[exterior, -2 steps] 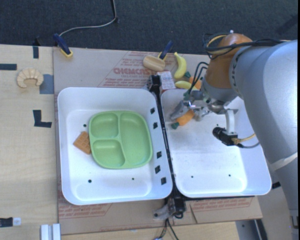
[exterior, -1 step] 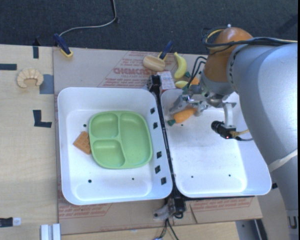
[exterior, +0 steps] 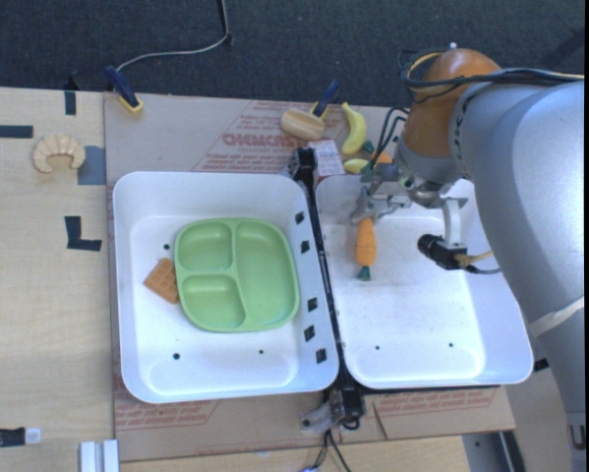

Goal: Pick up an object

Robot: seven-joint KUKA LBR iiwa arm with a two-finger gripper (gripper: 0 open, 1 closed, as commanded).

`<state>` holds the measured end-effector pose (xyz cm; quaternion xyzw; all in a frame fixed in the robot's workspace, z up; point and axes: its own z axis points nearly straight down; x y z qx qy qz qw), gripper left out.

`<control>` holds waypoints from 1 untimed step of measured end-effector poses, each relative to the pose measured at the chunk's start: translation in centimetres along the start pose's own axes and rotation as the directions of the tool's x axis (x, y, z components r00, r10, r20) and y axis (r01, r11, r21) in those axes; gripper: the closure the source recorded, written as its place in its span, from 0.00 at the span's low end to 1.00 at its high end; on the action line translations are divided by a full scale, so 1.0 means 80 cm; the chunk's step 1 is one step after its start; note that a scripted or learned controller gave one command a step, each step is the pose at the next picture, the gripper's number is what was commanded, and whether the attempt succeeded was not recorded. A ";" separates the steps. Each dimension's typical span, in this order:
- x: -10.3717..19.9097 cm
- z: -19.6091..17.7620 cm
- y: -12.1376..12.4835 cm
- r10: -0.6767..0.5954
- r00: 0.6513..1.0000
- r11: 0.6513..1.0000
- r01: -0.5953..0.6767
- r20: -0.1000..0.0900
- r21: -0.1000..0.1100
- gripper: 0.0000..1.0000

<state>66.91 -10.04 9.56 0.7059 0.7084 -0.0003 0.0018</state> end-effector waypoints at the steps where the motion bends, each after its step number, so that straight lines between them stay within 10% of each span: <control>1: 0.076 -0.112 -0.064 0.001 1.000 1.000 -0.001 -0.004 0.002 1.00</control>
